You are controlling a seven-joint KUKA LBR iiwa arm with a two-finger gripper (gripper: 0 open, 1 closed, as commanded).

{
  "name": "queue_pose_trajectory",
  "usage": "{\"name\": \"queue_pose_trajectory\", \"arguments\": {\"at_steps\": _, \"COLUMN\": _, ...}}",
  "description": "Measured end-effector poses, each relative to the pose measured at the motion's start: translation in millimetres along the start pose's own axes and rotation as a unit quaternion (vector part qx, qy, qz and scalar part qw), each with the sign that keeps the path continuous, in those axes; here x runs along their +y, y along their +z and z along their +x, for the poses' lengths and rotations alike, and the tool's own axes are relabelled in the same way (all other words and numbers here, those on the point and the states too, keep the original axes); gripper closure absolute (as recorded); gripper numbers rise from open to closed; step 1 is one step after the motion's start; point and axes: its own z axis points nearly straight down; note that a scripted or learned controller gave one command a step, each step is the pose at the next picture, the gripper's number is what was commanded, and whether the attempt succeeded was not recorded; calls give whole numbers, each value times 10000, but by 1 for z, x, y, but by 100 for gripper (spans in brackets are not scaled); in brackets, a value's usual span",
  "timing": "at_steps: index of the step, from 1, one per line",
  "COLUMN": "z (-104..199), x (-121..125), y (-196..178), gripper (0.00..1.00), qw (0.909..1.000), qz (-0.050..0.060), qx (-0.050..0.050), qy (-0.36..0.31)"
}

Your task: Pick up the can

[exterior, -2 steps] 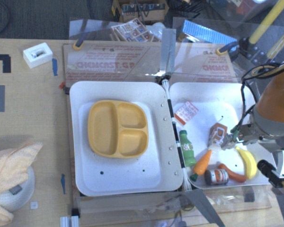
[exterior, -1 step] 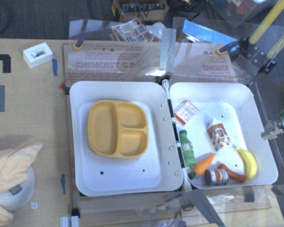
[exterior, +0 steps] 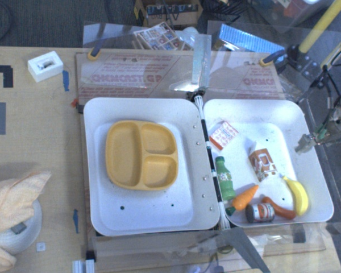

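The can (exterior: 260, 212) lies on its side near the front edge of the right bin (exterior: 290, 115). It is small, with a white and orange-red label and a dark end facing left. An orange carrot (exterior: 245, 197) lies just left of and above it, nearly touching. A red-orange vegetable (exterior: 281, 209) rests against its right side.
In the right bin are also a banana (exterior: 297, 194), a green bottle (exterior: 224, 178) along the left wall, a brown snack packet (exterior: 262, 164) and a red-white packet (exterior: 223, 134). The left bin (exterior: 96, 209) holds a yellow divided plate (exterior: 142, 154). A cloth (exterior: 14, 195) lies on the bench at left.
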Motion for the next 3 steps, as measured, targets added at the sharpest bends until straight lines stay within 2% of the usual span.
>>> {"name": "queue_pose_trajectory", "arguments": {"at_steps": 1, "z": 4, "x": -57, "y": -115, "gripper": 100, "qw": 9967, "qz": 8, "qx": 5, "qy": 818}}
{"name": "queue_pose_trajectory", "arguments": {"at_steps": 2, "z": 20, "x": -39, "y": -18, "gripper": 100, "qw": 9898, "qz": 23, "qx": 15, "qy": 1422}}
{"name": "queue_pose_trajectory", "arguments": {"at_steps": 3, "z": 59, "x": 2, "y": 5, "gripper": 100, "qw": 9792, "qz": 38, "qx": 20, "qy": 2027}}
